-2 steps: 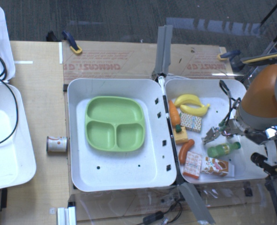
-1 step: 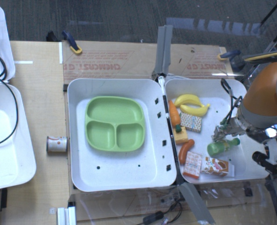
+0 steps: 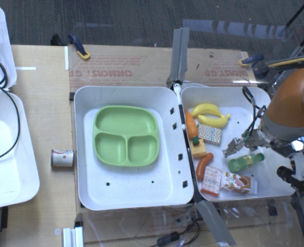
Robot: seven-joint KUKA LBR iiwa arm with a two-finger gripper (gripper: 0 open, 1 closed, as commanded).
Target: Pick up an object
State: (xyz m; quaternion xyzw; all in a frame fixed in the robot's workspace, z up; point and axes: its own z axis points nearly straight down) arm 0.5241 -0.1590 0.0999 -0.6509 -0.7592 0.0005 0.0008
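Observation:
My gripper [image 3: 232, 147] hangs over the middle of the right bin [image 3: 229, 95], reaching in from the right under the orange-banded wrist. It is open, and I see nothing between its fingers. Just below and right of it lies a green bottle [image 3: 246, 161] on its side. To its left are a patterned cracker box [image 3: 209, 134], a yellow cheese block [image 3: 198, 149] and a red sausage [image 3: 203, 165]. Two bananas [image 3: 210, 113] and an orange carrot [image 3: 191, 124] lie further back. Two small cartons [image 3: 225, 181] sit at the bin's front.
The left bin [image 3: 85, 138] holds a green divided plate [image 3: 126, 135]. A small can [image 3: 63, 158] lies on the bench left of it. A metal divider [image 3: 179, 55] stands between the bins. Clamps sit on the cardboard behind.

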